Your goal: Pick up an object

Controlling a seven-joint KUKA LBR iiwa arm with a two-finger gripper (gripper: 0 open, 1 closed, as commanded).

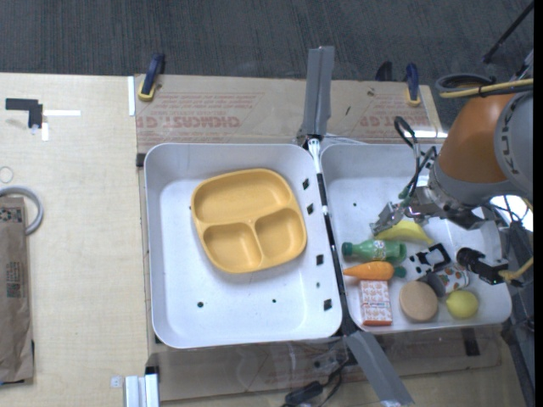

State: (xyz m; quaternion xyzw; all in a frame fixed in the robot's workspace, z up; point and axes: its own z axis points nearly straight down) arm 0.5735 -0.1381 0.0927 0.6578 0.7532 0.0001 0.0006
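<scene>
The arm (479, 147) reaches in from the right and the claw (392, 219) hangs low over the right bin (356, 189), right at the upper end of the banana (410, 231). Whether the claw's tips are apart or together, I cannot tell from this angle; they blur into the banana's end. The banana lies tilted in the middle of that bin, and it is crowded in: the green bottle (374, 249) lies just below it, nearly touching, with the carrot (370, 270) directly under that. A red-and-white packet (375, 302) sits by the bin's near edge, a round tan disc (418, 301) beside it, and a yellow lemon (462, 303) further right. A black-and-white piece (429, 259) sits between the banana and the disc, tight quarters all round. Over in the left bin (170, 253), a yellow divided plate (248, 220) lies alone, well apart from the action. On the table (76, 227) to the left, a brown bag (15, 287) lies flat.
</scene>
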